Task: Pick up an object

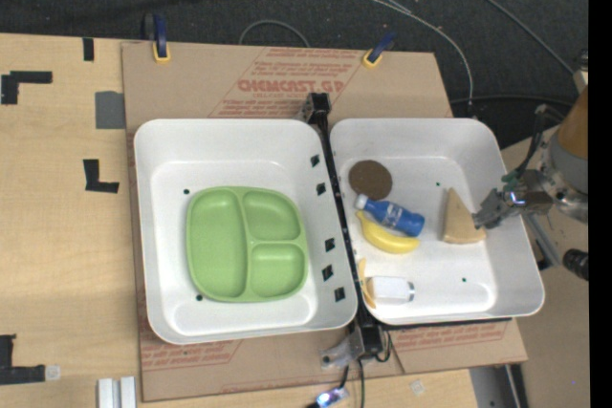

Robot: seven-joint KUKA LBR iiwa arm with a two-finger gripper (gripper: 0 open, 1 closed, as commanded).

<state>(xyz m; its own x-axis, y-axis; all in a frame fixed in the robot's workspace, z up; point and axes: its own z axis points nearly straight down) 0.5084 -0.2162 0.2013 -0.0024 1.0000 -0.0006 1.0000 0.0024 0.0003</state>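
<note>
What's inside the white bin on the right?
The right bin holds a brown disc, a blue bottle, a banana, a tan wedge and a small white item. Anything beneath them is hidden.

The right bin's (478,134) upper middle lies open; banana (387,237), bottle (394,217) and wedge (459,220) crowd its centre.

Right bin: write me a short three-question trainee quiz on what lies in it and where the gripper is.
1. True or false: the banana touches the blue bottle.
2. Which item lies nearest the gripper? A) brown disc B) tan wedge C) white block
3. Fill in: the green plate has ___ compartments.

Key: 1 true; 2 B; 3 three.
</note>
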